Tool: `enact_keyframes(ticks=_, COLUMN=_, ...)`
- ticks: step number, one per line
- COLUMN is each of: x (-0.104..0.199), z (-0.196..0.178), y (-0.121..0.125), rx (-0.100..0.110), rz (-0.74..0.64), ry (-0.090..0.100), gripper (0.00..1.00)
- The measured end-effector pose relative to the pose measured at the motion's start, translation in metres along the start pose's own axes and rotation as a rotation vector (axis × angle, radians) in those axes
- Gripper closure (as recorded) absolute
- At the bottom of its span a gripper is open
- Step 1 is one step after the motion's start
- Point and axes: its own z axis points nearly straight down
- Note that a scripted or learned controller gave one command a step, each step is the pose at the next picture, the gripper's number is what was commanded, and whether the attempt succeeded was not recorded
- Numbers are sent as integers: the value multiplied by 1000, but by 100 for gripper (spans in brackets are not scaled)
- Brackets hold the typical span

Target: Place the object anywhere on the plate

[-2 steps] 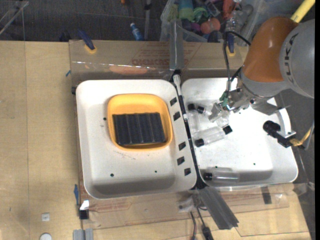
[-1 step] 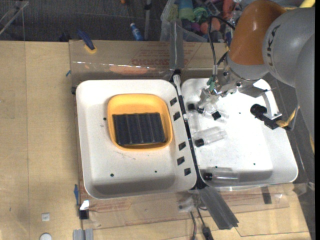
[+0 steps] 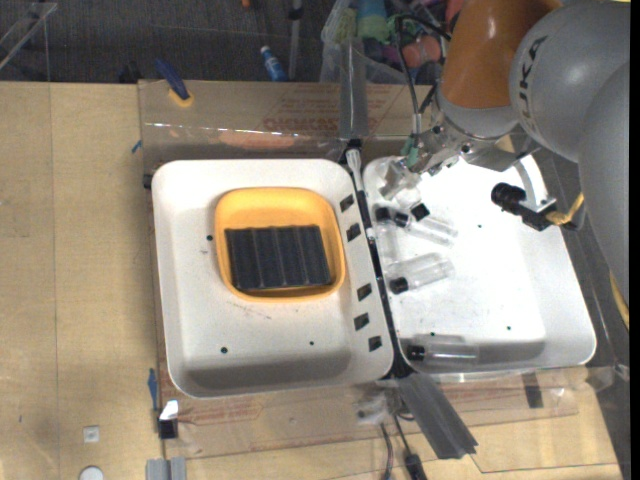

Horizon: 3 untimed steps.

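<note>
Camera view showed the gripper (image 3: 405,173) low over the right bin's (image 3: 560,308) far left corner; whether it was released or clenched I cannot tell. Clear vials (image 3: 420,271) lay near it. The plate (image 3: 228,213) in the left bin (image 3: 180,298) held only a dark grid, so placing looked undone.

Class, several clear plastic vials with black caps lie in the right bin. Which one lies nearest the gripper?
The clear vial at the bin's upper left, just below the gripper. The middle vial and the front vial lie farther down.
</note>
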Motion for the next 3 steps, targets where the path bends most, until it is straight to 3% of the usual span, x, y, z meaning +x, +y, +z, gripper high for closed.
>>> enact_keyframes(ticks=1, x=13, z=9, y=6, rx=4, rz=-117, ry=3, gripper=100)
enact_keyframes(ticks=2, x=13, z=8, y=6, rx=4, rz=-118, ry=3, gripper=0)
enact_keyframes(ticks=3, x=5, z=-22, y=3, rx=-1, rz=-29, ry=0, gripper=0)
